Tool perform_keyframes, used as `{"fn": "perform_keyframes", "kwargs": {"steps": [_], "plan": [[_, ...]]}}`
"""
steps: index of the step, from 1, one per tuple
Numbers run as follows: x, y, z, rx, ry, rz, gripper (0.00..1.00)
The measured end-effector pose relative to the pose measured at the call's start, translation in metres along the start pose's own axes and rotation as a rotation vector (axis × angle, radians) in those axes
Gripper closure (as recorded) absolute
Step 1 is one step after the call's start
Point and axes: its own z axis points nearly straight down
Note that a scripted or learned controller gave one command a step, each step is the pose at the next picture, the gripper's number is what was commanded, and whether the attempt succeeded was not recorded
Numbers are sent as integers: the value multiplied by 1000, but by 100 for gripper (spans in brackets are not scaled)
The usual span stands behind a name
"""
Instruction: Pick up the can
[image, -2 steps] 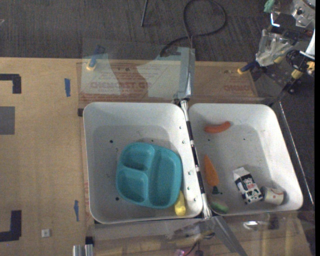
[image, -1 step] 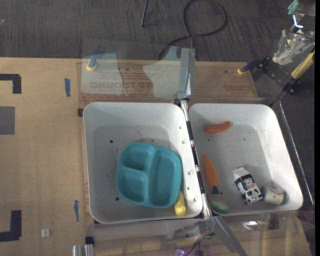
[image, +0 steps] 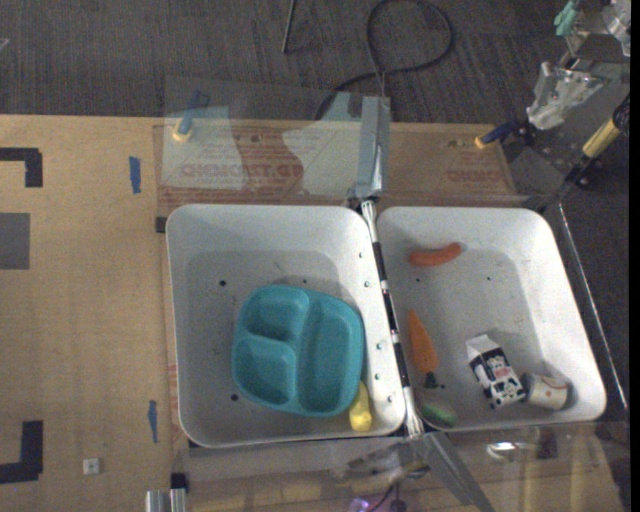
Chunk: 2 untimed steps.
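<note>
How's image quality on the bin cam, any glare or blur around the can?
Camera view: overall soft, slightly blurry and dim. The can in the right bin corner reads as a pale smudge, label illegible. Clear panels above and below the bins give hazy reflections. The teal tray in the left bin is evenly lit, with mild shadows.

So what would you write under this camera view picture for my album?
Two white bins: a teal divided plate fills the left bin; a small can lies in the right bin's near corner.

wooden bench (image: 80, 330), two white bins (image: 200, 250)
</note>
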Motion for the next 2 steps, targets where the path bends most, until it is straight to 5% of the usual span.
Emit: {"fn": "perform_keyframes", "kwargs": {"steps": [1,2], "plan": [[5,-32,123,0,1,-113,100],[28,-11,8,-4,0,-200,100]]}}
